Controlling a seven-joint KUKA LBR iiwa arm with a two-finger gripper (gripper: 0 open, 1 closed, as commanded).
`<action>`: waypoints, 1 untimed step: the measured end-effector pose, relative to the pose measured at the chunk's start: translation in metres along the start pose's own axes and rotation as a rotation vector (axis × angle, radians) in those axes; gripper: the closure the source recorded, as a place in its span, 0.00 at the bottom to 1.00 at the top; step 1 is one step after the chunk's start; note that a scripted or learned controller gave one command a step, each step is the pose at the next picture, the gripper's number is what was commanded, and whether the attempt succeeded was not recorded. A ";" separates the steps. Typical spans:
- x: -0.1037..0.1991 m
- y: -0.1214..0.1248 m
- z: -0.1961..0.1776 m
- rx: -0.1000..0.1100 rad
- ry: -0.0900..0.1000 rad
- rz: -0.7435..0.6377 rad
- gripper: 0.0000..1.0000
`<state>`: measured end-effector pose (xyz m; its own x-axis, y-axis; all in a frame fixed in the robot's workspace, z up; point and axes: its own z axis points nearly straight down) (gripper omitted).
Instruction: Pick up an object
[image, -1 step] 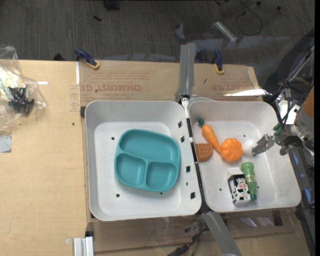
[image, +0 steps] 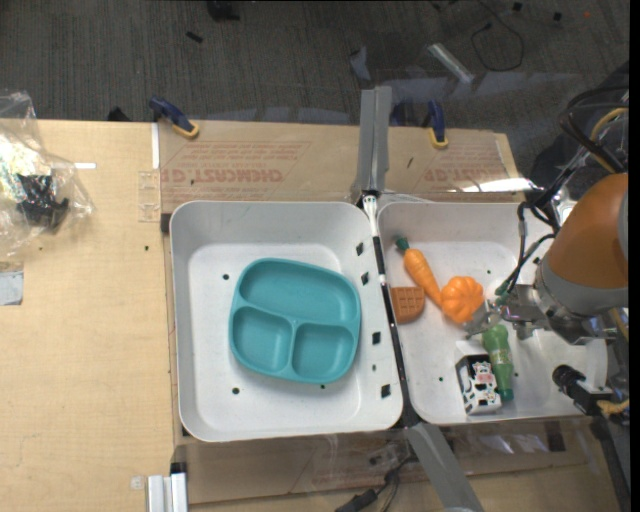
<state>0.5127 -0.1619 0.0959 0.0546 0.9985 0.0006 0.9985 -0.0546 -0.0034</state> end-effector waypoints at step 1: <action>-0.001 0.000 -0.009 0.000 0.000 0.003 1.00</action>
<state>0.5128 -0.1628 0.1050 0.0573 0.9984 0.0005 0.9984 -0.0573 -0.0034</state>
